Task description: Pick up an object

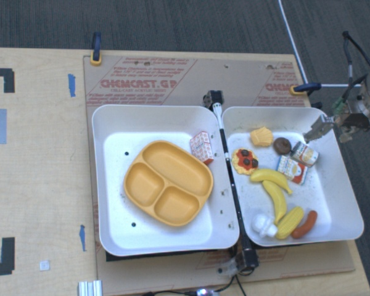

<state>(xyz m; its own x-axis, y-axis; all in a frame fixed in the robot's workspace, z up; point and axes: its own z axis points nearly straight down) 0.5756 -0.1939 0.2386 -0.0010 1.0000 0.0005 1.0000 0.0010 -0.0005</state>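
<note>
resting curved glossy banana point(272, 184), smooth bin point(341, 190)

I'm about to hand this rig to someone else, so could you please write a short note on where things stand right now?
Gripper: at the upper right of the right bin, above its rim; nothing seen between its fingers; open or shut cannot be told.
Right bin holds: small cartons, a brown donut, a yellow piece, a pizza slice, bananas, corn, a sausage, a white item.
Left bin: a yellow divided plate and a small carton.
Done: nothing picked.
Left: close on one object and lift it.
</note>
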